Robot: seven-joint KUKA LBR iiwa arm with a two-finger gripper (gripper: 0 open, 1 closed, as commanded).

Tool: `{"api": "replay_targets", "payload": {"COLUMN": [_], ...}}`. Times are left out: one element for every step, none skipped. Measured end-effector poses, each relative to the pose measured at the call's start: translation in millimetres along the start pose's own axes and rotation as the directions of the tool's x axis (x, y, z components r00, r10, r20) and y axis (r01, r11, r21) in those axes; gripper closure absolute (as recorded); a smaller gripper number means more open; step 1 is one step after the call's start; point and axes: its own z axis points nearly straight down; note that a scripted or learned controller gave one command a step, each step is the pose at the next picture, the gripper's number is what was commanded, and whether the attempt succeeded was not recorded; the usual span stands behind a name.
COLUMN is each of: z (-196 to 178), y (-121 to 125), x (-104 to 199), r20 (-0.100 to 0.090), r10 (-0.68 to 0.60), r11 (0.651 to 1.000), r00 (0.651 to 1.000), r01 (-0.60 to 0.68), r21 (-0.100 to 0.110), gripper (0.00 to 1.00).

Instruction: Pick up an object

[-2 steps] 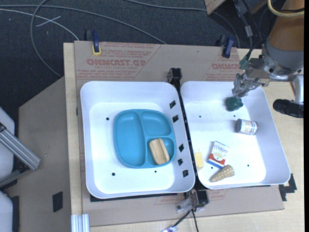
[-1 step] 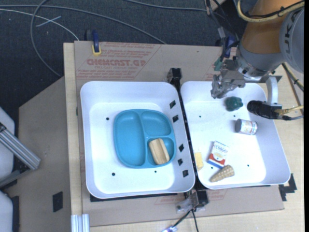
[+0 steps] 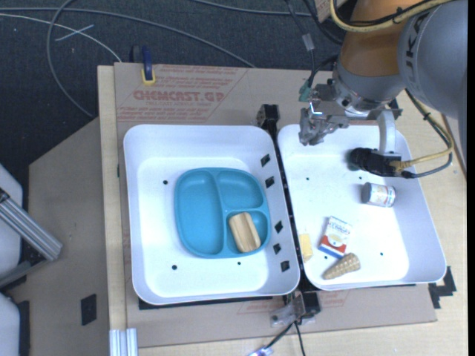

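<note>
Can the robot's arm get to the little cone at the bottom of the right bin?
Probably yes. The cone lies at the near edge of the right bin, with open space above it. The gripper hangs over the same bin's far corner. A small box sits close beside the cone, which could crowd it.

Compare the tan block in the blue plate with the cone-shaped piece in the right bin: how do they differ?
The tan block is rounded and oblong; the cone tapers to a point. The block rests in a compartment of the blue plate in the left bin; the cone lies on the right bin's bare floor. Both are tan and lie flat.
</note>
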Motion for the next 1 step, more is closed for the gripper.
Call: {"api": "replay_targets", "payload": {"z": [17.0], "y": [0.2], "x": [60.1], "r20": [-0.001], "r10": [0.0], "r11": [1.0], "r00": [1.0], "r01": [0.0], "r21": [0.006], "gripper": [1.0]}}
